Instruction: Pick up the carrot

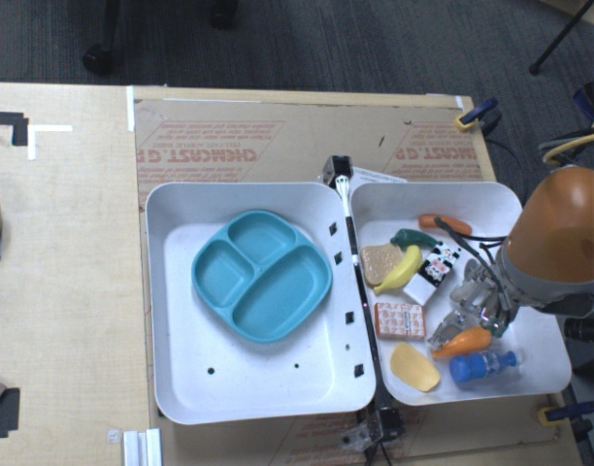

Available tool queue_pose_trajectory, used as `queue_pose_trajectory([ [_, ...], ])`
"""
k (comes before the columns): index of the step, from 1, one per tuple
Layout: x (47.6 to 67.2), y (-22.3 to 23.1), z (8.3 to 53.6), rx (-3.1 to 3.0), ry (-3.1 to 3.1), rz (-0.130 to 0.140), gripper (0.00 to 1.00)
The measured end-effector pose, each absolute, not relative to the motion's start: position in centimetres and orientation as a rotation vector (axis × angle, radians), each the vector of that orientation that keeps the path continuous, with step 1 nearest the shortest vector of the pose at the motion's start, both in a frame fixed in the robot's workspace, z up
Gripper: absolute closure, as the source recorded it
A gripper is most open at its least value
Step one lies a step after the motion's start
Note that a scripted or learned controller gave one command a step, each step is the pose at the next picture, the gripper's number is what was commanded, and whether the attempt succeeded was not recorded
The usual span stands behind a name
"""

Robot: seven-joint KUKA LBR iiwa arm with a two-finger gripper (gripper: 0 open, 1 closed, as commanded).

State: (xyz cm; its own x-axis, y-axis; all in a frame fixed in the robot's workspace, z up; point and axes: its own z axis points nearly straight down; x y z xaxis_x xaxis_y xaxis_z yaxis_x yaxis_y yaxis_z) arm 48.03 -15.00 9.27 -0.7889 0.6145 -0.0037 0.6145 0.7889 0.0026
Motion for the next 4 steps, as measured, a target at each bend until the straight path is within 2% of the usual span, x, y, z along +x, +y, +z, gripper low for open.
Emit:
queue_pose_trajectory([
  [1, 48.33, -15.05, 10.25, 1.026, 2.957, 0.004, 1.0],
  [2, 48.32, -15.05, 10.25, 1.025, 2.958, 0.004, 0.0],
  [3, 48.62, -15.13, 11.22, 1.031, 2.948, 0.006, 1.0],
  [4, 48.61, -15.13, 11.22, 1.031, 2.948, 0.006, 0.0],
])
